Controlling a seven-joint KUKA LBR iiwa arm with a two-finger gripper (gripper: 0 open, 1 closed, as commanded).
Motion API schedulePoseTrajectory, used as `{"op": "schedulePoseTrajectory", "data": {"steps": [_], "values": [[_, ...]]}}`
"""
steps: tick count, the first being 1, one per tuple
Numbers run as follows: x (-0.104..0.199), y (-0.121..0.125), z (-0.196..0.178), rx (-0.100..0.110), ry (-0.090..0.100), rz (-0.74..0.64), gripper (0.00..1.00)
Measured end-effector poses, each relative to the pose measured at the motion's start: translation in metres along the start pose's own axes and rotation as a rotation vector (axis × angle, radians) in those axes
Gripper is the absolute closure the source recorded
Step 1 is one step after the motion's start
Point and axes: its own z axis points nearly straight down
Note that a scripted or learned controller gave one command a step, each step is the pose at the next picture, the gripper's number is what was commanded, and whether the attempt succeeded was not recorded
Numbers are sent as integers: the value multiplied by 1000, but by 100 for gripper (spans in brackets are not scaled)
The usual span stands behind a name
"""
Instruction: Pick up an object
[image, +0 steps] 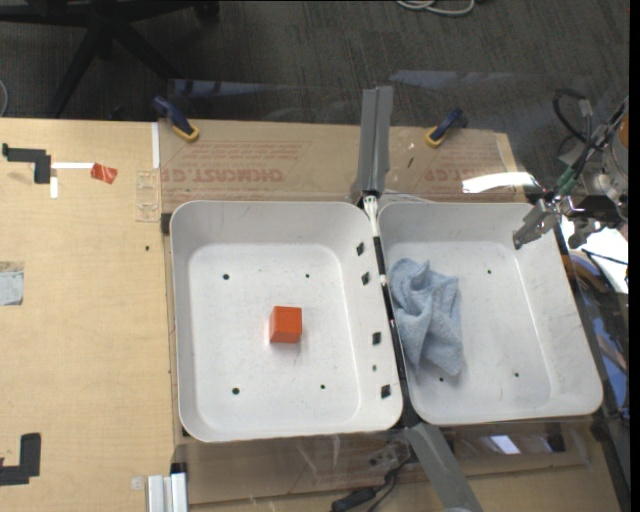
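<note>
From my seat the jaws (530, 232), whose state I cannot tell, sit at the right bin's (560, 400) upper right edge, the blue cloth (428, 315) lying down-left of them.

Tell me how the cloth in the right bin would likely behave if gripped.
The cloth lies crumpled in soft folds, so it is probably floppy and would drape and hang from wherever it is pinched. It looks thin and likely light. Bunched against the right bin wall, it may drag rather than slide.
</note>
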Motion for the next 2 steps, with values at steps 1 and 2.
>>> {"op": "schedulePoseTrajectory", "data": {"steps": [1, 2], "values": [[35, -63, 158, 2, 1, 247, 0], [61, -3, 180, -3, 1, 262, 0]]}}
